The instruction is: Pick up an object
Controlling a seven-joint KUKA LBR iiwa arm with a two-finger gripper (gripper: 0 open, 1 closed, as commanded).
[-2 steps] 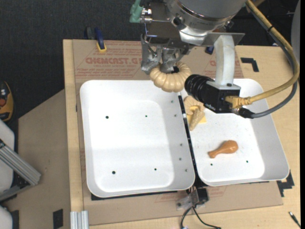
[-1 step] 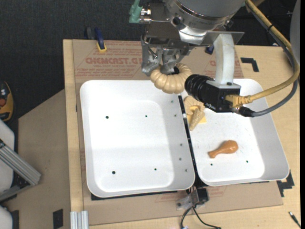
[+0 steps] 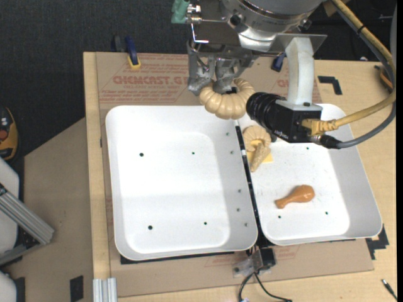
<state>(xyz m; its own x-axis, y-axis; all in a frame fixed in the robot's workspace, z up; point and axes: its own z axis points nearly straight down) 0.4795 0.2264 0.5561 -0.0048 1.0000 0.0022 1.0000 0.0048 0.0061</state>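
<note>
A beige, lumpy ring-shaped toy pastry (image 3: 223, 103) hangs over the far edge of the bins, near the divide between them. My gripper (image 3: 217, 83) comes down from the top of the view and is shut on the ring's upper rim; its grey fingers (image 3: 203, 80) grip the ring's top. In the right bin (image 3: 352, 187), a tan toy drumstick (image 3: 295, 197) lies near the middle. A beige and yellow bread-like piece (image 3: 258, 148) rests against that bin's left wall.
The left bin (image 3: 119, 168) sits beside the right one on a brown board. A black cylinder (image 3: 277, 117) with a yellow cable juts from the wrist over the right bin's far part. Blue clamps (image 3: 131, 48) hold the board's far edge.
</note>
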